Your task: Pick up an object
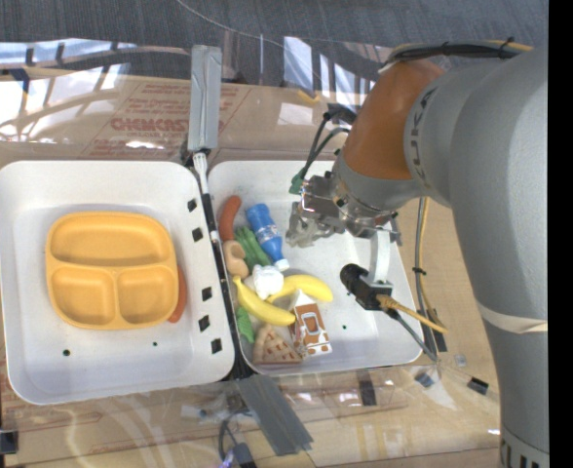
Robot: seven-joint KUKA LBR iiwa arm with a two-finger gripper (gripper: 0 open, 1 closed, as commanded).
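Gripper above the right bin, beside the blue bottle

The gripper [311, 224] hangs over the right bin [403, 344]; whether it grips anything I cannot tell. The blue bottle [265, 232] lies just left of it, bananas [267, 305] beyond.

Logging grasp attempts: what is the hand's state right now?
Hand: over the right bin; open or closed cannot be told.
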